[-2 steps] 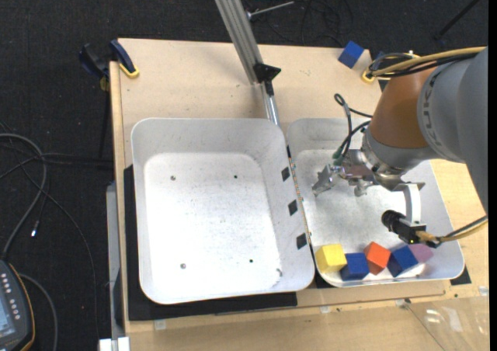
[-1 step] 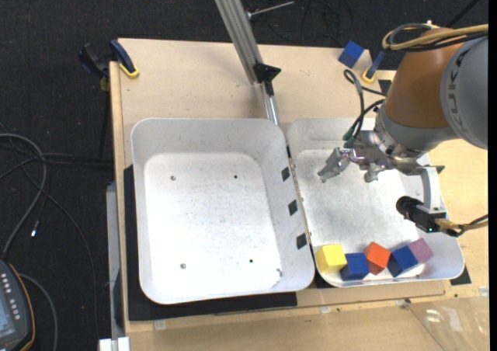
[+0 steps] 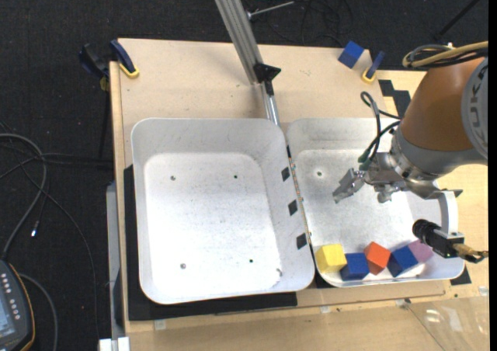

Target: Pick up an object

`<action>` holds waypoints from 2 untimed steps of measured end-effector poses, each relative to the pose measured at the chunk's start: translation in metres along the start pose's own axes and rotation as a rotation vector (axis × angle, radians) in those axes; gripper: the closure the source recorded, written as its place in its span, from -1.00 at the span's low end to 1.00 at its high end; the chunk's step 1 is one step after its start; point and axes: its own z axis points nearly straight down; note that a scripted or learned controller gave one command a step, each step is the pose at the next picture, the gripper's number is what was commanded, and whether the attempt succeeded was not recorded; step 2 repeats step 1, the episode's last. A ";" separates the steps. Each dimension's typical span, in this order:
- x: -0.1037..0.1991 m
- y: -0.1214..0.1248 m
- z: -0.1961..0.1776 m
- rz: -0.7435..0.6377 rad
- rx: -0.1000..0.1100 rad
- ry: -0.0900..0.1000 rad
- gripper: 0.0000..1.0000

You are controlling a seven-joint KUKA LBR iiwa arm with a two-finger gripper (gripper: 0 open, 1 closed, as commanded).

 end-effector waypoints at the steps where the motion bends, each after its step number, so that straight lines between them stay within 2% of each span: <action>1: -0.002 -0.031 0.004 -0.001 0.000 0.000 -1.00; 2: -0.002 -0.031 0.004 -0.001 0.000 0.000 -1.00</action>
